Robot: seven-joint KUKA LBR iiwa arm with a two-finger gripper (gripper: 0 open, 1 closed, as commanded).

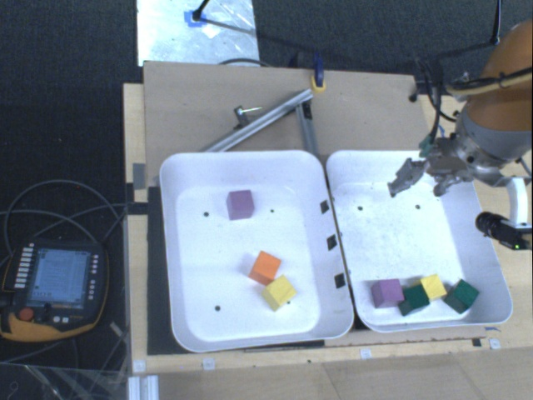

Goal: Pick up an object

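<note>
The two-finger grey metal claw hangs in the upper right of the frame, over the top part of the right shallow white plastic bin. Its two fingers stand apart, one pointing down-left and one down-right, with nothing between them. It looks raised above the bin floor, though its height is hard to judge from this slant. Behind it, the grey arm with its orange band reaches in from the right edge.

Directly beneath the claw the bin floor is bare. The nearest blocks lie well apart from it, crowded along the bottom wall of the right bin: a small purple cube, a dark green cube touching it, a small yellow cube just beside that, and a second dark green cube toward the lower right corner. They probably sit there because they came to rest against the wall, which would leave little room for a finger on that side.

The left white bin holds three more: a purple cube alone in its upper middle, and an orange cube touching a yellow cube near the centre bottom. The lone purple one looks the easiest to grasp, having free space all round.

On the bench at the upper middle lies a grey metal rod, and a handheld control pendant sits at the lower left.
</note>
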